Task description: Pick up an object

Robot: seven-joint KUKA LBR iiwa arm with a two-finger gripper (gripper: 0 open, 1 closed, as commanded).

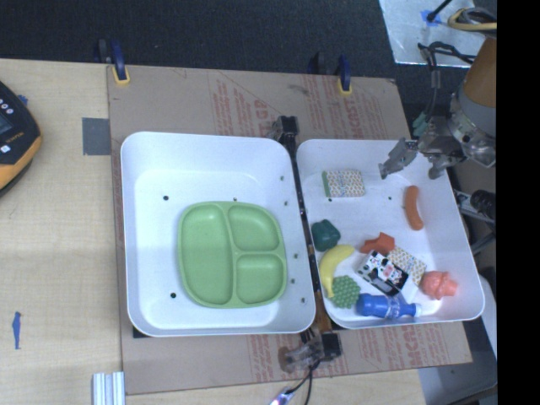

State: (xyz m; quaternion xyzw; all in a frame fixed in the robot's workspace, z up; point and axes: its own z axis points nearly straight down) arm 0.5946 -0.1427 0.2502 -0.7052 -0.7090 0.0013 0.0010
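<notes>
The orange sausage-shaped toy (413, 207) lies in the right bin (462, 226), near its far right side, with its long axis running near to far and its near end leaning slightly right. Just beyond it, the gripper (417, 159) hovers over the bin's far right edge with its 2 fingers spread wide apart and nothing between them; one fingertip (389, 168) points down-left, the other sits at the right. The sausage lies apart from both fingers.

To the left of the sausage is a patterned green-and-white pad (343, 183). Nearer the camera are a dark green lump (324, 234), a yellow banana (334, 263) curving from near left to far right, a knobbly green piece (345, 290), a small orange piece (379, 243), a checked packet (407, 265), a black-and-white box (380, 271), a blue bottle (385, 307) lying on its side along the near wall, and a pink toy (438, 284).

The left bin (143, 226) holds a green 3-compartment plate (231, 254).
</notes>
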